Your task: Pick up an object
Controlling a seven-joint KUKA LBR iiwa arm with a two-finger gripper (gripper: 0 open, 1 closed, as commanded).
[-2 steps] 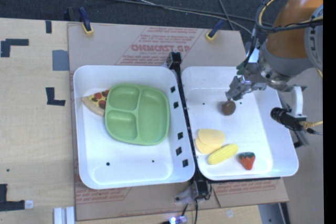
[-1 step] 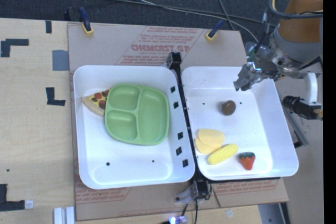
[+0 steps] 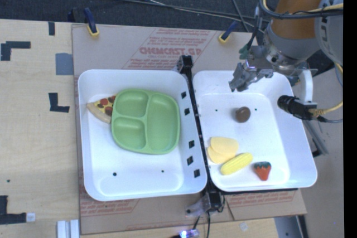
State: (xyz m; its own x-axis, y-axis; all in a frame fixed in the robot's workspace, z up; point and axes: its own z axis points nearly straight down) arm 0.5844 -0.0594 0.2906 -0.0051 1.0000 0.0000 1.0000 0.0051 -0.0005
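Note:
My gripper (image 3: 241, 83) hangs over the far edge of the right bin (image 3: 290, 136), above its back left part, with nothing seen between its fingers. Below it in that bin lie a small brown ball (image 3: 242, 114), a pale yellow slice (image 3: 223, 147), a yellow corn cob (image 3: 236, 163) and a red strawberry (image 3: 263, 170). The brown ball is the closest thing to the gripper, a short way toward the front. In the left bin (image 3: 100, 175) sits a green divided plate (image 3: 146, 121), with a pizza slice (image 3: 102, 108) partly tucked under its left rim.
A black divider (image 3: 189, 120) runs between the two bins. Cables loop over the dark floor behind the bench. Blue and yellow clamps (image 3: 90, 24) hold the cardboard sheet at the back. A black cylinder (image 3: 293, 106) sticks out at the right bin's right rim.

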